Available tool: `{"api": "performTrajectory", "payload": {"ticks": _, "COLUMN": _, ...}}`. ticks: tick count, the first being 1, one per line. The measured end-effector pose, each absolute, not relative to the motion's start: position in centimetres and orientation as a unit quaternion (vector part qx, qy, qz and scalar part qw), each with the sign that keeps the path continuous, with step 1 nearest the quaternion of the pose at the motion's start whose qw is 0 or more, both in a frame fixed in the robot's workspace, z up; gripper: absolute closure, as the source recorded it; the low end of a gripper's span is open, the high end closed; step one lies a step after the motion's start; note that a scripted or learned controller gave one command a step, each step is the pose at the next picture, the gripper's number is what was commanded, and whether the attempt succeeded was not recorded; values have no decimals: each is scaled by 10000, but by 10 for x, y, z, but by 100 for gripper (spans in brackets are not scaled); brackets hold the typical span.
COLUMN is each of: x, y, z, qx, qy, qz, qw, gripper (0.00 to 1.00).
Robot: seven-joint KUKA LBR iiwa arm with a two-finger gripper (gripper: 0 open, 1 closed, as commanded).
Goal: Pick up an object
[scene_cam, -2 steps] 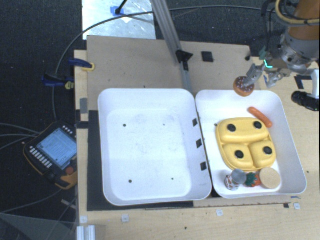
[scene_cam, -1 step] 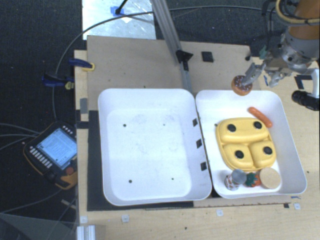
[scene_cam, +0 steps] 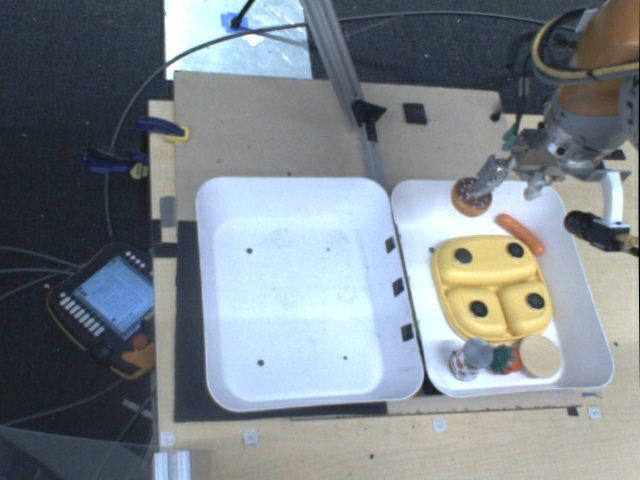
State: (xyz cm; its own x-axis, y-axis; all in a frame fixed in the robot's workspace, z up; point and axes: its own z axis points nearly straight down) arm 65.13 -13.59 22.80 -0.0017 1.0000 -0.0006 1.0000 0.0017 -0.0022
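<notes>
Right bin (scene_cam: pixel 590 298), toy cluster (scene_cam: pixel 487 358) indistinct

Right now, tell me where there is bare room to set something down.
The left bin has bare floor from wall to wall. The right bin is crowded: yellow tray, orange sausage, small items along its near wall, the hand at a round piece. Only a strip beside its left wall is bare.

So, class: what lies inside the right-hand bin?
The right bin holds a yellow moulded tray, an orange carrot-like piece, a small round brown object beneath the gripper, and a cluster of small items. Anything under the tray is hidden.
</notes>
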Motion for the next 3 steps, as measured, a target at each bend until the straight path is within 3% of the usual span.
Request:
{"api": "performTrajectory", "payload": {"ticks": 2, "x": 663, "y": -142, "z": 109, "qx": -7062, "qy": -7080, "qz": 0, "qw": -4, "gripper": 0}}
{"api": "performTrajectory", "payload": {"ticks": 3, "x": 665, "y": -142, "z": 124, "qx": -7060, "qy": -7082, "qz": -16, "qw": -28, "gripper": 100}}
